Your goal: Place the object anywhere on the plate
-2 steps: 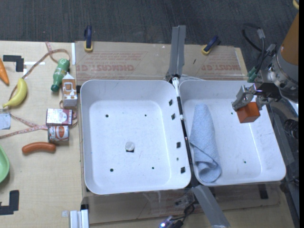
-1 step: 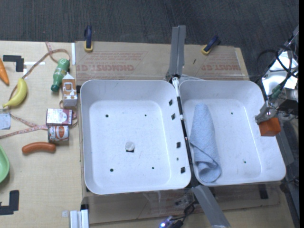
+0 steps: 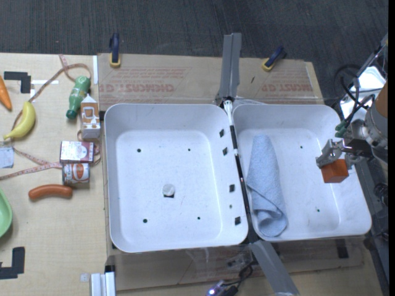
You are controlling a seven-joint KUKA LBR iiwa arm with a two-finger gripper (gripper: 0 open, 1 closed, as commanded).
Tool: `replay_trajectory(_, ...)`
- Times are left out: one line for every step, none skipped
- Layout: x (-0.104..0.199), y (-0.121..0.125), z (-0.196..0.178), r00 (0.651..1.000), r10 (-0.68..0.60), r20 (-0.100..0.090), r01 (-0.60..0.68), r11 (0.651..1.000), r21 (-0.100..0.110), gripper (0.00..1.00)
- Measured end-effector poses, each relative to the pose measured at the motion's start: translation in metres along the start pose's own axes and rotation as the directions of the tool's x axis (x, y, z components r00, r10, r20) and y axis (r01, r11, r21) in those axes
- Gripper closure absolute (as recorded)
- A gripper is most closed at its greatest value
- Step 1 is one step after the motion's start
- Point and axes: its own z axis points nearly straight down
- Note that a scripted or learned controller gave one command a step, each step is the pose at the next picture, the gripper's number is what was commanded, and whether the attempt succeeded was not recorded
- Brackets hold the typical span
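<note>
Over the right bin, near its right wall, the claw is closed around a small orange block, a blunt, matte cube that hangs below the metal fingers with the white floor of the bin beneath it. The arm itself comes in from the right, grey and jointed, with cables looping behind it.

Both bins are shallow, smooth white plastic with rounded corners and a few small dark holes in their floors. In the right one a pale blue towel lies lengthwise along the left side, soft and nubbly, its lower end rolled into a loose curl. The left bin holds a small, flat, greyish round piece near the middle of its floor.

To the left, on the pale wooden counter, sits a scatter of toy food: a yellow banana, a green bottle, a small carton, a can, a glossy sausage and the tip of a carrot. A green curved rim, perhaps a plate, shows at the far left edge, well apart from the block.
</note>
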Motion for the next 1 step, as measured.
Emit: replay_trajectory(0.0776, 0.003, -0.0736, 0.999, -0.054, 0.001, 0.054, 0.999, -0.002, 1.0)
